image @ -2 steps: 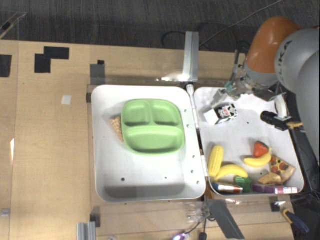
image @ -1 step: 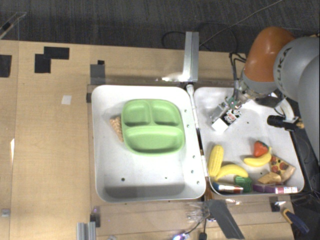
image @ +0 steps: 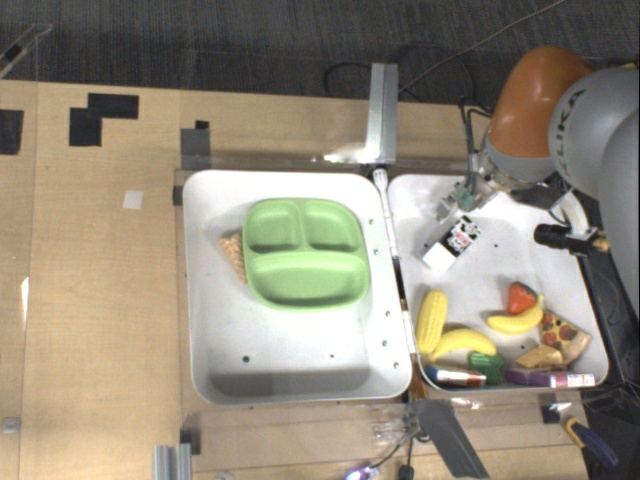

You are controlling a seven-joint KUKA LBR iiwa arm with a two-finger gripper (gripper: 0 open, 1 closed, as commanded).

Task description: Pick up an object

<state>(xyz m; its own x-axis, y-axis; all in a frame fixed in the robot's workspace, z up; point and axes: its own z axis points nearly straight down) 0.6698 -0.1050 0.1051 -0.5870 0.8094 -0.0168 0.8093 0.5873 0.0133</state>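
Note:
My gripper hangs over the far left part of the right bin, below the orange wrist band. Just beneath and in front of it lies a small white carton with black spots, tilted on the bin floor. Whether the gripper touches the carton is unclear from this angle. Along the bin's near side lie a corn cob, a yellow banana, a second smaller banana, a red strawberry and a pizza slice.
A red and green piece and a purple piece lie by the right bin's front wall. The left bin holds a green divided plate resting partly over a tan waffle.

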